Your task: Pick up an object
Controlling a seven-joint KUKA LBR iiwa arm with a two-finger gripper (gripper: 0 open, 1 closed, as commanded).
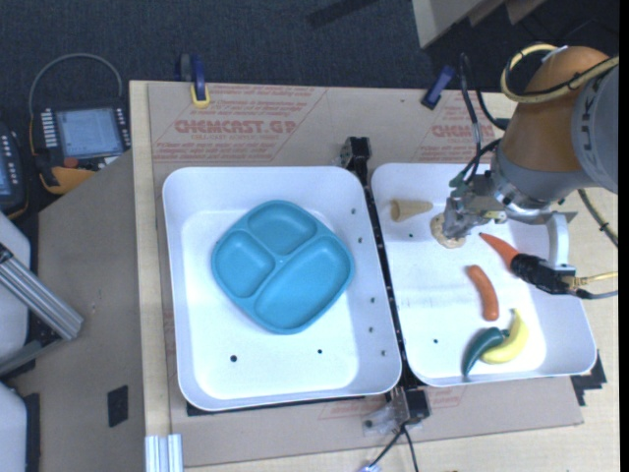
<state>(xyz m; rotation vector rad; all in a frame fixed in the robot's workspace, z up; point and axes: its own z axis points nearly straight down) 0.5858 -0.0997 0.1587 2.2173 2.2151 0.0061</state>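
My gripper (455, 224) is low in the back part of the right bin (432, 308), right over a small round tan object (444, 234) whose edge peeks out under it. I see no object lifted between its tips. A tan cone-shaped piece (410, 207) lies just to its left. A red-orange chili (499, 247) lies close on its right. Nearer the front lie an orange sausage-shaped piece (483, 291), a yellow banana (513, 339) and a dark green pepper (479, 349), the last two touching.
The left bin (197, 362) holds a blue divided plate (283, 265) near its middle. A black clip (355, 151) sits at the back where the two bins meet. The arm (550, 116) comes in over the right bin's back right corner.
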